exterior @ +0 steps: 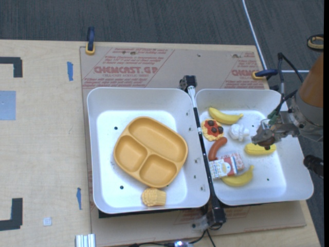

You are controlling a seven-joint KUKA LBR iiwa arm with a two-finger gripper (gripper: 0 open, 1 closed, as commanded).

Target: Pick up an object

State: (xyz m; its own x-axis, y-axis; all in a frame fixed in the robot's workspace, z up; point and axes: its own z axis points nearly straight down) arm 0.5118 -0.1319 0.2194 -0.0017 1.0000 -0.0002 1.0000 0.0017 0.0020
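Yellow plastic marks our nearest target: a small banana (255, 149) lies in the right bin (295, 181), directly under the jaws (264, 138), which hang low over it at the end of the grey arm (308, 104). We cannot tell from this view whether the jaws are spread or closed, nor whether they have contact with the banana; the dark tip overlaps the fruit's right end and hides the fingers. We therefore treat the grasp as not yet confirmed. To do this step well, we centre the jaws over the thickest part of the banana, not its tapered end, and align them across its short axis so the curved body cannot roll out. We descend until the tips reach the bin floor level beside the fruit, then close. We watch the neighbours: a white garlic bulb (237, 132) sits just to the left, a second banana (224, 117) lies beyond it, and a red sausage (217, 148), a small carton (226, 166) and a third banana (239, 177) lie nearer the camera. We lift straight up and check that the fruit rises with the jaws. The left bin (100, 138) holds an orange divided plate (150, 151) and is not involved.
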